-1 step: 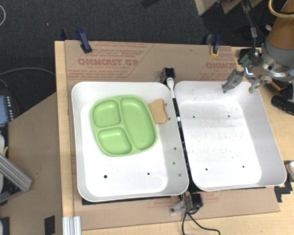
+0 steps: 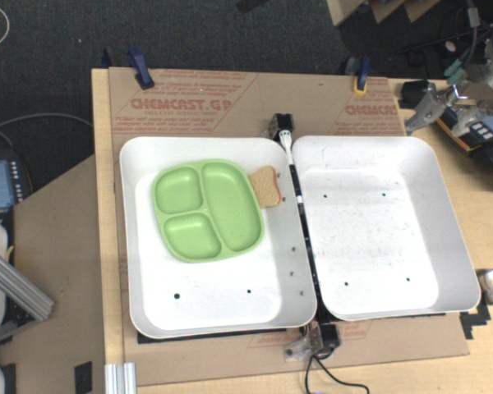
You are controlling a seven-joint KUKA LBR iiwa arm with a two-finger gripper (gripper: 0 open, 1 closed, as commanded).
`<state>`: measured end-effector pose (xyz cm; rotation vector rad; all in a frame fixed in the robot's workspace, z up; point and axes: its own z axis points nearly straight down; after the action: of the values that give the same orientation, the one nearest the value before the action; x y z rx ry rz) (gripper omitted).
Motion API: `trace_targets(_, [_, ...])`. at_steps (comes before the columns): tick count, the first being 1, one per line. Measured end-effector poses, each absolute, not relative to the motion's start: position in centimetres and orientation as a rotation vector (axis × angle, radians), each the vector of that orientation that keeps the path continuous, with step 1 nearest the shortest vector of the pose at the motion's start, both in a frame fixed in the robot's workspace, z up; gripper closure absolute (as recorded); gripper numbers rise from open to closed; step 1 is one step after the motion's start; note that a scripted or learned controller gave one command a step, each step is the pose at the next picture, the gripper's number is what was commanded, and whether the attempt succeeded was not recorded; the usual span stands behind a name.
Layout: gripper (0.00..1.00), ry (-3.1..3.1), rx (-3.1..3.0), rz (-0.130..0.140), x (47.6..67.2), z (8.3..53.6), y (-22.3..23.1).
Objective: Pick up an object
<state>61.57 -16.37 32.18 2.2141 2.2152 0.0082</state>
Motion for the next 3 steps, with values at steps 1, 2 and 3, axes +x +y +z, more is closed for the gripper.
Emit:
trace_targets(1, [0.0,2.207,2.206,0.016,59.5,51.5,-17.5])
trace_targets(2, [0.0,2.217,2.223,0.002,52.4,53.8,-17.6])
trace_targets(3, [0.0,2.229,2.22,-0.001,47.7,51.5,-12.3])
